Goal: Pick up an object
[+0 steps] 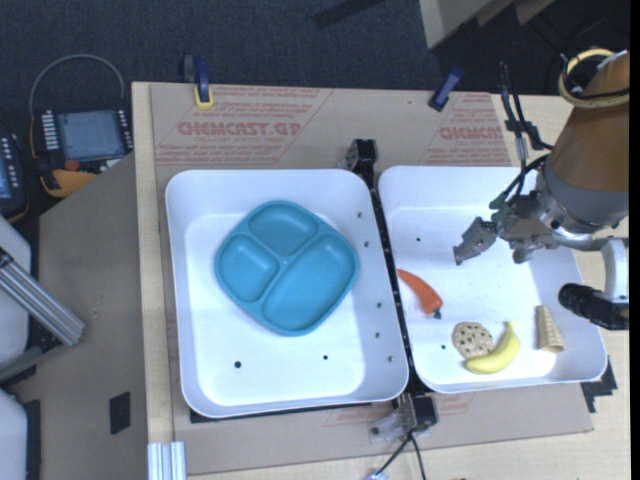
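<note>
Since the 4 small things were all bunched along the near edge of the right bin (440,193), the arm had open floor to come down over. Its gripper (497,240) hung above the bin's middle, fingers spread wide, nothing between them. Likeliest target, I'd guess, was the orange carrot (421,289) lying by the left wall. The cookie (471,339), banana (497,353) and cone (547,329) sat nearby; the blue plate (287,266) filled the left bin (190,268).

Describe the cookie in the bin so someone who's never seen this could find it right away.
Look in the right-hand white bin, along its near edge. The cookie lies there, touching the left end of the yellow banana, below the orange chili pepper. It is the one round, tan, dark-speckled item.
</note>
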Available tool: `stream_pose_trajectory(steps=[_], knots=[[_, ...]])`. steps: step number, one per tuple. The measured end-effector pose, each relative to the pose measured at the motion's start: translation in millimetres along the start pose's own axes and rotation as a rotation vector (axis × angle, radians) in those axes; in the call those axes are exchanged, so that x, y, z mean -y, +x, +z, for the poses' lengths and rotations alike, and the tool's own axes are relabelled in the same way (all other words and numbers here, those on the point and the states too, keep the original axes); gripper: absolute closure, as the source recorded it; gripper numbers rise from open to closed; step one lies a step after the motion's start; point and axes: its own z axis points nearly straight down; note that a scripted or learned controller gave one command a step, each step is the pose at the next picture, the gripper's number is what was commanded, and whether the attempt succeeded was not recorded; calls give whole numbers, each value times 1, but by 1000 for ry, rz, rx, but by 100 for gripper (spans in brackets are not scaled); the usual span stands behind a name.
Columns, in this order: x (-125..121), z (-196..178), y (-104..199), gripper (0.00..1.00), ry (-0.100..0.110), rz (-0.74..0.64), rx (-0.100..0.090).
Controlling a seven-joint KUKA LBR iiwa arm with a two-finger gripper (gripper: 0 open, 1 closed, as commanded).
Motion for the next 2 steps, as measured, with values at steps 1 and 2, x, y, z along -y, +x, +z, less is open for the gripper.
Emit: stream_pose_trajectory(steps=[1, 2], knots=[[-2, -5, 0, 0, -11, -2, 1], [-4, 41, -7, 0, -4, -1, 0]])
